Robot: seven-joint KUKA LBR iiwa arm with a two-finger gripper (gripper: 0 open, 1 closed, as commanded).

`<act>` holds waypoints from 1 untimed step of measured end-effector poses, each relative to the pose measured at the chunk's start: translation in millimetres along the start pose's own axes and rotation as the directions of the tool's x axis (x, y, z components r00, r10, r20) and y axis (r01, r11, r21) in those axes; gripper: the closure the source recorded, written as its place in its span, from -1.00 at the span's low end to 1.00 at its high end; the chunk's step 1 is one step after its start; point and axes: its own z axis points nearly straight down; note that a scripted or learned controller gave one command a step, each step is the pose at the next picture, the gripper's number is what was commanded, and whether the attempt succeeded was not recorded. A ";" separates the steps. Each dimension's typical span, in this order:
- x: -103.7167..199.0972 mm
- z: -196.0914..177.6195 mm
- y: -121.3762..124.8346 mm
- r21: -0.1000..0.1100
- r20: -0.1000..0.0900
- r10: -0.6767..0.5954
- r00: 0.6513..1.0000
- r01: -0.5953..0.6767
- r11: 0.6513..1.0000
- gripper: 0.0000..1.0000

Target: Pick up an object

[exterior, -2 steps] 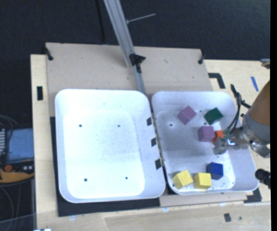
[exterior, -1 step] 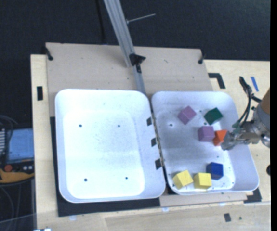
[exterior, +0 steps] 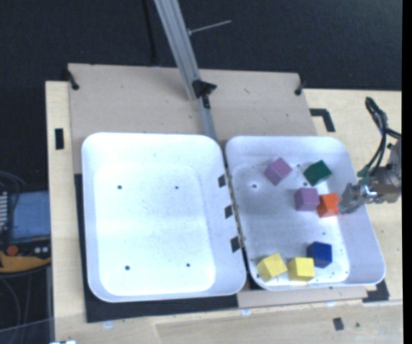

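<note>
At the frame's right edge, the gripper sat beside an orange cube in the right bin; its opening couldn't be told. It risked nudging the cube away.

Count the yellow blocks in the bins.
2. Both lie in the right bin, at its near edge: one yellow block and a second yellow block just beside it.

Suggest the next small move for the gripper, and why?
Probably nudge the gripper slightly leftward and down over the orange block. It sits at the right bin's right edge, just beside that block, and nothing shows between its fingers. The purple block touches the orange one, so go carefully.
</note>
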 end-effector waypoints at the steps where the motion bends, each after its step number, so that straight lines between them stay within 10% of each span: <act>1: 43.5 5.5 22.1 0.006 -0.002 -0.002 1.000 0.002 1.000 1.00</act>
